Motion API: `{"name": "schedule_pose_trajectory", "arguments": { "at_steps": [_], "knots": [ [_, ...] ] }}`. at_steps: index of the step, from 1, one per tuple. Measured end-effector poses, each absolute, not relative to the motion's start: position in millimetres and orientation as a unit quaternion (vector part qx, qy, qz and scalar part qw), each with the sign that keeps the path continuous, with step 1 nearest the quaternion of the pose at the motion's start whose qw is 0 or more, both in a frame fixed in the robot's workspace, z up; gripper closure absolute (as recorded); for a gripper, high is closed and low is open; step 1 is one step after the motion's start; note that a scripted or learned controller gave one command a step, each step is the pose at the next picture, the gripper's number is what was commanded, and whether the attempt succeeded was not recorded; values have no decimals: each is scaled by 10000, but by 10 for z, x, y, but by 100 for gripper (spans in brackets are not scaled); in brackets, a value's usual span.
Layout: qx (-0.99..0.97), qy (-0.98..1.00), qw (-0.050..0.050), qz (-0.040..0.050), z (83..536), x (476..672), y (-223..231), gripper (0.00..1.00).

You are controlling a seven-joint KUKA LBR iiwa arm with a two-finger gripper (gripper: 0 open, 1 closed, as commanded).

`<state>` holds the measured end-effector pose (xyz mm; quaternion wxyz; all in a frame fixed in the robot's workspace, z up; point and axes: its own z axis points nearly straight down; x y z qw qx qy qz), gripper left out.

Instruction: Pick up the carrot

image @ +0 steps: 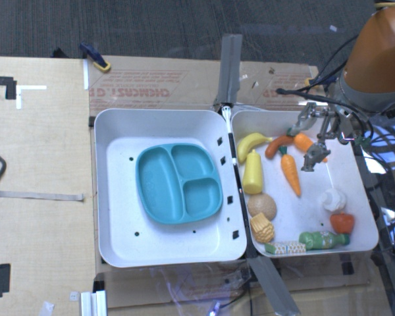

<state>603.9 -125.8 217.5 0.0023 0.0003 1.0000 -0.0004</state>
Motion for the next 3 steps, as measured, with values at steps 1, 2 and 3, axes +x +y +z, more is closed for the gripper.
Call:
{"name": "schedule_pose_trajectory", "arguments": {
  "at_steps": [1, 2, 3],
  "knots": [
    [298, 9996, 15, -1, 1178, 6173, -1290, 0],
    [286, 9996, 47, -9, 1288, 6194, -1283, 100],
    [286, 9996, 47, -8, 1288, 6194, -1283, 0]
  ]
}}
